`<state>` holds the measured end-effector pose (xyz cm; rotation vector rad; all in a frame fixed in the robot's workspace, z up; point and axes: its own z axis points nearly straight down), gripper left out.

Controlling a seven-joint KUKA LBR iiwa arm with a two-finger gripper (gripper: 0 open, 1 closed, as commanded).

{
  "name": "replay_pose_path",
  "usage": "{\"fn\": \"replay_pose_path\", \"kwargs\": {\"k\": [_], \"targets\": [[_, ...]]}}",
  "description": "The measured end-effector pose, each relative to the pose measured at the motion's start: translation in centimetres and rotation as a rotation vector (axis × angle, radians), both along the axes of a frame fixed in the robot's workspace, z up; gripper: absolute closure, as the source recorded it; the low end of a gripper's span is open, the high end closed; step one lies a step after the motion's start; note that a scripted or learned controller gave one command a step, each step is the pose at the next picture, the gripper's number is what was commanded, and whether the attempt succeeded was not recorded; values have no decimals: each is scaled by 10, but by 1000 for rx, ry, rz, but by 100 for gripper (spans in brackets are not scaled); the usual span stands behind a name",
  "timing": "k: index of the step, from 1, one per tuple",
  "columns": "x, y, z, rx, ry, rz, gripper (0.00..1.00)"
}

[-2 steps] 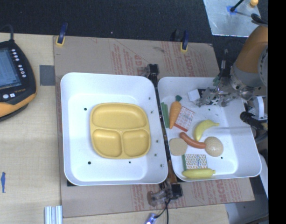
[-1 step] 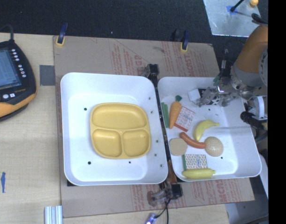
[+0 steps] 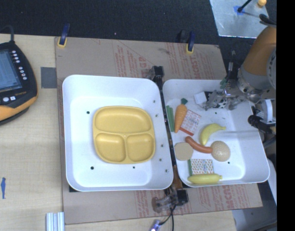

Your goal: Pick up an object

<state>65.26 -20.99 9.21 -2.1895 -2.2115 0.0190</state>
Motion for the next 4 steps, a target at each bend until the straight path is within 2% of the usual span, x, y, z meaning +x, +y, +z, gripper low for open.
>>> {"fn": "replay_pose_path", "kwargs": {"k": [1, 2, 3, 4], "targets": [[1, -1, 8, -4, -8, -2, 0], [-1, 19, 1, -12, -3, -7, 0], [0, -1, 2, -3, -4, -5, 0], [0, -1, 0, -3, -2, -3, 0]]}}
